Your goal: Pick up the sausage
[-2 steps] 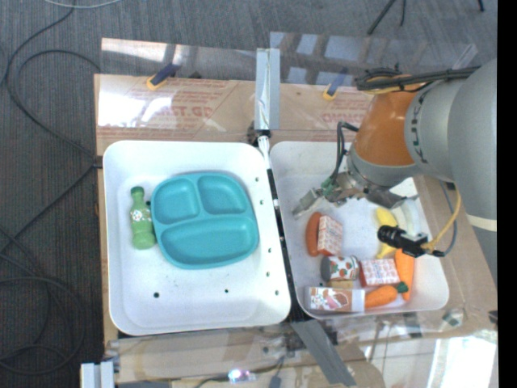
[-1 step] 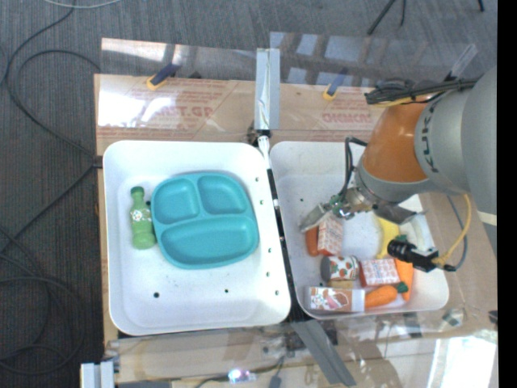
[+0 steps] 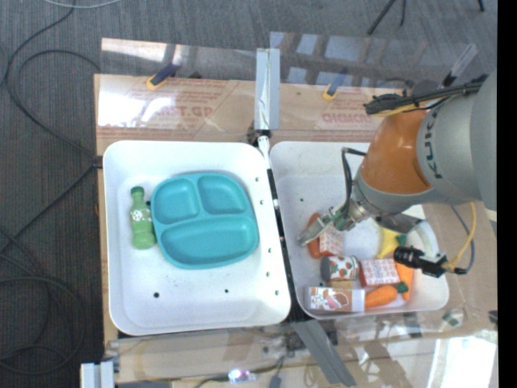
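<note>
While the gripper [image 3: 313, 231] is hanging low over the left part of the right bin [image 3: 307, 162], its own body is hiding its tip, so I cannot tell whether it is standing open or closed, and nothing is showing clearly as held. What I am taking for the sausage [image 3: 313, 248] is the small reddish-brown piece lying just under the gripper, close to the right bin's left wall; it is too small and blurred to be sure of.

I am judging it to be a light toy piece, probably smooth and rounded, so it is likely to roll or squirt out of a pinch near an end. Taking it across the middle of its length is looking like the safer hold.

Room is looking tight. The bin's left wall is standing just beside the piece, leaving little space for a jaw on that side. Toward the bin's front, small cartons [image 3: 378, 272] and a carrot [image 3: 381, 297] are crowding together, and one red and white carton [image 3: 331, 242] is lying almost against the piece. The bin's rear half is lying bare, so approaching and lifting away toward that end is offering the most open path.
</note>
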`<action>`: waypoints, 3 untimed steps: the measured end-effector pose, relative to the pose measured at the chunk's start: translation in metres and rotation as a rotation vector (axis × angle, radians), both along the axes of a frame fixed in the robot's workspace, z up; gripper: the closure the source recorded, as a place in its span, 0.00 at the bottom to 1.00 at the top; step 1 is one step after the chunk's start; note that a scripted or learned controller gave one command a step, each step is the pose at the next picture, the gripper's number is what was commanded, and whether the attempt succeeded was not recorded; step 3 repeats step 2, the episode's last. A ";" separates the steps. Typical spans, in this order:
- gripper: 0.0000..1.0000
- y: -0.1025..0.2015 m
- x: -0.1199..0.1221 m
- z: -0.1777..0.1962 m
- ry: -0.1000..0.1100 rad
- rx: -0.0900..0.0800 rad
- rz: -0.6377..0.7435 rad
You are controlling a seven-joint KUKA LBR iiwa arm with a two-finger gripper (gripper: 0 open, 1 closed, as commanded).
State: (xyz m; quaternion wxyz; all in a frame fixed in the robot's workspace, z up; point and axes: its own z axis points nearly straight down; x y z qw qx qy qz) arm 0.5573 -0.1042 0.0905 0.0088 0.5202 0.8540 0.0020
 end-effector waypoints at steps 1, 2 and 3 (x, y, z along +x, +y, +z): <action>1.00 0.002 0.002 0.011 -0.006 0.005 0.001; 1.00 0.046 -0.051 0.172 0.016 0.006 -0.426; 1.00 0.046 -0.051 0.172 0.016 0.006 -0.426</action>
